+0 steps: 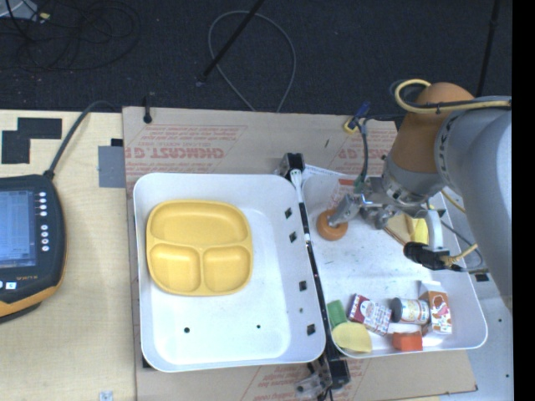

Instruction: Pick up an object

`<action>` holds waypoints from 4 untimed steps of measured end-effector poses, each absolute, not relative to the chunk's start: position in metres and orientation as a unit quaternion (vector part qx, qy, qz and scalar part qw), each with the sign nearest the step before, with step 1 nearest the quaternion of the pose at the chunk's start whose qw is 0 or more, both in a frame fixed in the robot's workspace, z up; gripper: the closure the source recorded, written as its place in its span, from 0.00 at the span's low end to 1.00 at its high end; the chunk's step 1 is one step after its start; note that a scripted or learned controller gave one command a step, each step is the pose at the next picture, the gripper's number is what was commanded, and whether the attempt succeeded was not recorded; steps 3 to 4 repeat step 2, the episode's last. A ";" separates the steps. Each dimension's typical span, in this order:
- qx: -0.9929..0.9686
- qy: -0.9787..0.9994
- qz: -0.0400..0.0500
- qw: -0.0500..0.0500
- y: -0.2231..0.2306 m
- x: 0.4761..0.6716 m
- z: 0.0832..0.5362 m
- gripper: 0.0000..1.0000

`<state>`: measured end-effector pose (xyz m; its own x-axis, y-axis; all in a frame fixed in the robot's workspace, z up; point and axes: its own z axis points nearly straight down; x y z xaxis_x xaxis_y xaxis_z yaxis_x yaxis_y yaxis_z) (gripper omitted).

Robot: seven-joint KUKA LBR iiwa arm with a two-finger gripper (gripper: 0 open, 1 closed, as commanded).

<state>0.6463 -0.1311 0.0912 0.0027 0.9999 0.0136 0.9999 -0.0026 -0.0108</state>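
Observation:
My gripper (345,212) hangs low over the upper left part of the right bin (468,324), reaching in from the right. Its tip is right at a small round orange object (332,229) that lies on the bin floor by the divider; whether they touch I cannot tell. Along the bin's front edge lie a green piece (336,312), a yellow lemon-shaped object (353,338), a red and white packet (367,311), a small jar (410,310), an orange block (407,341) and a red and white carton (440,312).
The left bin (167,341) holds a yellow divided plate (199,247). A yellow item (420,225) peeks out under the wrist. A handheld control pendant (25,241) lies on the bench at far left. Both bins rest on cardboard (217,144).

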 end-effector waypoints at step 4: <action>-0.705 -0.709 -0.001 0.002 -0.059 0.589 0.189 1.00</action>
